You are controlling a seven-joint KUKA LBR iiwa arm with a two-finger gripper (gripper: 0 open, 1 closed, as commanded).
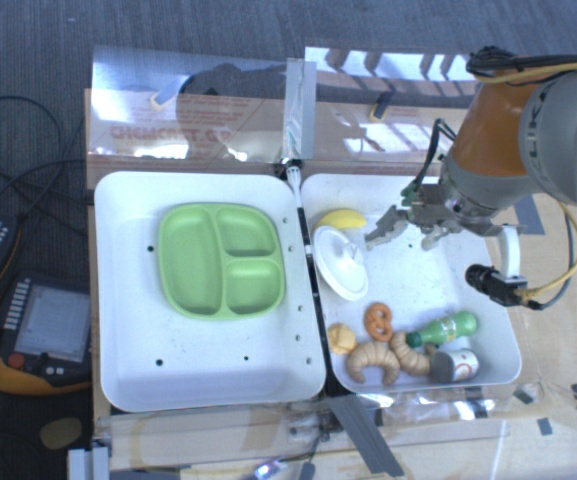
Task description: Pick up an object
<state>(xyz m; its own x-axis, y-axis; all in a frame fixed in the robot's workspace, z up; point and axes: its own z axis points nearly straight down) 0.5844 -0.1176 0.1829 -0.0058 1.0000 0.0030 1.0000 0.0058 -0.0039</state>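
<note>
A light green three-compartment plastic plate lies inside the shallow white left bin. Left of that bin, on grey carpet, lie black cables and a dark screen pendant; behind it stands clear plastic sheeting

No legible txt anywhere; faint reddish print on the clear back panel too blurred to read.

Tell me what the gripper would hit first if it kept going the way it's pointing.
Probably the white lid: the gripper points left and down toward it, with the yellow lemon just behind. Height above the right bin is unclear.
</note>
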